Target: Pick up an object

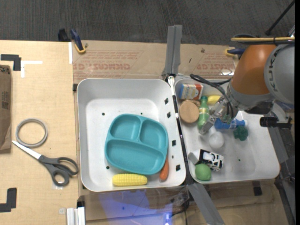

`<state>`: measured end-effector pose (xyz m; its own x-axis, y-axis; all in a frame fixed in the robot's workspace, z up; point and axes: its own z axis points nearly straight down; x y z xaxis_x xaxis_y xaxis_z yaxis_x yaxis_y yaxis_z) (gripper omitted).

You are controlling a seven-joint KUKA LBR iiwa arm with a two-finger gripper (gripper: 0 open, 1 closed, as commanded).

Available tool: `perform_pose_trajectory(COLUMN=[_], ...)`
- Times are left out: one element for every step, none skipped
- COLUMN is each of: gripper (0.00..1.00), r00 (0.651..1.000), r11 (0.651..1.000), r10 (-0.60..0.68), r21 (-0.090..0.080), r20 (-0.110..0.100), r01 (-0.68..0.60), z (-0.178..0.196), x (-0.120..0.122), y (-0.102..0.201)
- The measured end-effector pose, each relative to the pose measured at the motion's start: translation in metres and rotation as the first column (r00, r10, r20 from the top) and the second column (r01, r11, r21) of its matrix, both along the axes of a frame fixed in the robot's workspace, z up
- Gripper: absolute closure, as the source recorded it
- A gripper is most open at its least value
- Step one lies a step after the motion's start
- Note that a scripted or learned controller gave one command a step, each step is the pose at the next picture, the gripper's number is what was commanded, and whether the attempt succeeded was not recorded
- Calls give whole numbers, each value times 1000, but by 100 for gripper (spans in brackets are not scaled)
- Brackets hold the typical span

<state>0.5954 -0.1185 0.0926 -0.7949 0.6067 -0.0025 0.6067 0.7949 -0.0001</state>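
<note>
We find the hand [216,116] low in the right bin [262,165], reaching in from the right under the grey arm [276,74] with its orange band. It sits among the clutter at the bin's upper middle. We cannot tell whether it is open or closed, and we see no object clearly in its hold.

Just beside the hand on its left stands a green bottle [203,110], and beyond that a tan disc [189,111]. A blue item [229,124] lies touching or nearly touching the hand on its right, with a dark green piece [241,134] past it. Below the hand rests a white ball [216,140]. Behind, toward the bin's back wall, we note a white carton [189,90] and a yellow piece [213,99]. Near the front wall lie a black-and-white item [210,159] and a green ball [203,172].

The left bin [89,125] holds a teal tray [137,144], a corn cob [129,179] and a carrot [164,170]. On the surface [37,78] to the left lie scissors [49,162] and a tape roll [31,131].

Our judgement: the approach is made, the pick is not shown done. Every object rests in a bin; closing and lifting remain.
</note>
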Motion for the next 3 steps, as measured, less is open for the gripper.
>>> perform_pose_trajectory(gripper=[0, 0, 0], r00=[1000, 968, 945], r11=[1000, 968, 945], r10=[29, -249, -327], r21=[0, -2, 0], r20=[-1, 9, 0], r01=[-29, 249, 327], z=[0, 2, 0], x=[-11, -115, 12], y=[20, -26, -82])
